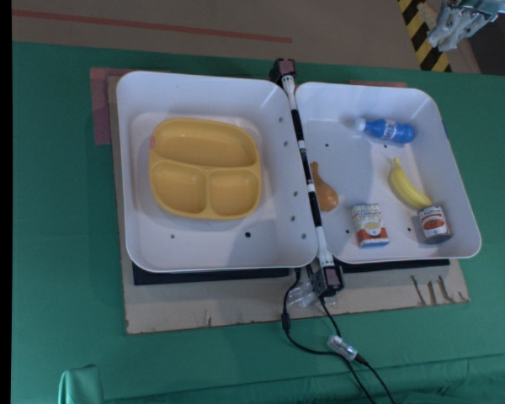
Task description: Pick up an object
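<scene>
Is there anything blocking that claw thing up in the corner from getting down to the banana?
Nothing visible does. The gripper is above the bench's far right corner, and the banana lies uncovered in the right bin, apart from the blue bottle and can.

Robot end section at the upper right corner of the camera view: a pale grey-white two-finger gripper [456, 29] of blocky, angular build. The housing above it is light grey with small teal-green accents along its top edge. Slim pale fingers [448, 34] project from the housing toward the lower left. Finer details such as screws, cables or markings are too small to tell.
</scene>
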